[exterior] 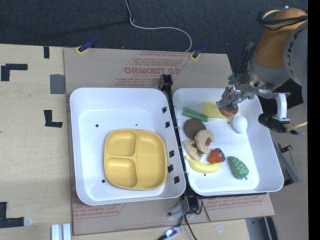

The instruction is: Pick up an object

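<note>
Landmark for all positions: the divider [172, 129] between the 2 bins.

Nearest the camera, right of the divider's lower end, a yellow banana [202, 166] lies curved and smooth, with a red strawberry-like piece [216, 156] touching its upper edge. Further right sits a green, knobbly, pear-shaped item [239, 167]. Just right of the divider's middle are a pale, lumpy pastry-like piece [203, 140] and a dark brown rounded lump [192, 127], touching each other. All appear to be rigid plastic toy food with glossy skins.

Left of the divider, a yellow plate [135, 159] with 3 compartments rests flat in the left bin [82, 134], matte and shallow.

Further back on the right, a green stick-shaped item [195, 114] lies at a slant near the divider, beside a flat yellow wedge [214, 109]. A white egg [239, 124] sits well right of the divider in the right bin [265, 159].

Farthest, the gripper [229, 105] is down over an orange-brown rounded object [229, 111] at the wedge's right end. Whether its fingers are spread or closed on that object cannot be told.

Risks, as judgement: a rounded, slick object is likely to squirt out of a 2-finger pinch if it is caught off-centre. The adjacent wedge and egg may be nudged or dragged along. The closeness of the bin's back wall leaves little margin for the fingers.
</note>
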You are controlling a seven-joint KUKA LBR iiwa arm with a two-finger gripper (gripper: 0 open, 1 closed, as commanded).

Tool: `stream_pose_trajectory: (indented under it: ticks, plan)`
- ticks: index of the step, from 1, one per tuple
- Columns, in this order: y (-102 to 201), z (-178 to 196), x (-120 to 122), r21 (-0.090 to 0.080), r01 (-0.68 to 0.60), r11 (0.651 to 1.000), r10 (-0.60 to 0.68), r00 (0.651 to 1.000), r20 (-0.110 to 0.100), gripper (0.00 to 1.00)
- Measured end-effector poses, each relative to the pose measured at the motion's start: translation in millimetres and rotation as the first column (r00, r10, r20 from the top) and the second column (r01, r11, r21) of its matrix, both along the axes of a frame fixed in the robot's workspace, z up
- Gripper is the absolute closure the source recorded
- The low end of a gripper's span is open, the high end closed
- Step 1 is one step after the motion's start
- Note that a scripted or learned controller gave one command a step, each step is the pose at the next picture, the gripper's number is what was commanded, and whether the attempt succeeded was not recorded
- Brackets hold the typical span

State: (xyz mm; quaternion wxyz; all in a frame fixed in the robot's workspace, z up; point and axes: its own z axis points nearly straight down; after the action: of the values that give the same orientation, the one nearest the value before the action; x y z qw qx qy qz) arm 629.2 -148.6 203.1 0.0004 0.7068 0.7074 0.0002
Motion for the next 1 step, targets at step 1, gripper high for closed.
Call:
stream_pose_trajectory:
  ticks: [1]
  plan:
    - [0.3, 21.0, 0.1, 0.001, 0.0, 1.0, 0.0, 1.0, -0.003, 1.0]
